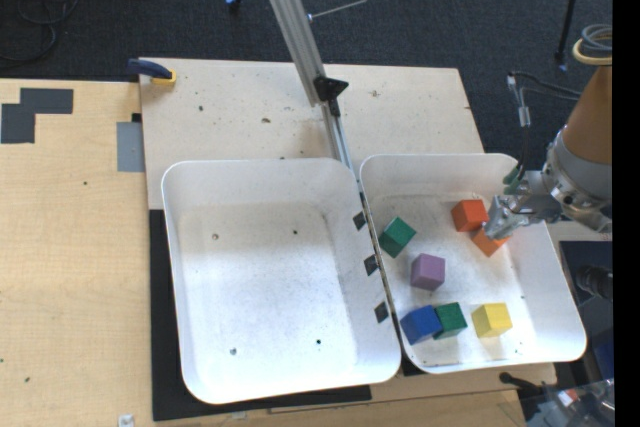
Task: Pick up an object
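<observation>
My gripper (502, 219) is low over the right bin (545, 267), near its right wall. Just left of it lies an orange block (467, 214). A second orange block (487, 242) lies directly under the gripper tip and is partly hidden by it. I cannot see whether the gripper is touching this block. Further left in the same bin are a green cube (397, 236) and a purple cube (428, 271). Along the front lie a blue cube (421, 324), a smaller green cube (451, 318) and a yellow cube (491, 319).
The left bin (190, 215) sits beside the right one, with a divider and black clips (369, 264) between them. A slanted aluminium bar (295, 25) rises from behind the bins. The arm's orange band (600, 115) is at the right edge.
</observation>
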Robot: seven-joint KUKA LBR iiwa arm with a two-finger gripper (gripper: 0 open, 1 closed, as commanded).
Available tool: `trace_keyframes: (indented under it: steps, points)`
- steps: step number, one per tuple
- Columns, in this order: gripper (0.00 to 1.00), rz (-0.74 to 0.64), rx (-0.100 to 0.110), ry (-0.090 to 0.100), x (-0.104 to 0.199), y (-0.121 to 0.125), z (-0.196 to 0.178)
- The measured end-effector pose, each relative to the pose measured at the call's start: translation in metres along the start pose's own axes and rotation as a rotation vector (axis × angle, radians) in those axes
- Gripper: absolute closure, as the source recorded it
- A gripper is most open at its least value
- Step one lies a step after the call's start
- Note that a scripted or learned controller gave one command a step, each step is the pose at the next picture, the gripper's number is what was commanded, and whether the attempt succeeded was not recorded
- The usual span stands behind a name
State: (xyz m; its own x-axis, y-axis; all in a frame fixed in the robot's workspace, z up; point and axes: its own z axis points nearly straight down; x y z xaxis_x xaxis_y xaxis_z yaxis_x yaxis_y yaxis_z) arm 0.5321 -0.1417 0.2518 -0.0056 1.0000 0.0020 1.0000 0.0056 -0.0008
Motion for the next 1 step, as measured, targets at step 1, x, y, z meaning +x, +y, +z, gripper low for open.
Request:
trace_keyframes:
  steps: [1]
  points:
    - [1.00, 0.001, 0.000, 0.000, 0.0444, 0.0228, -0.0053]
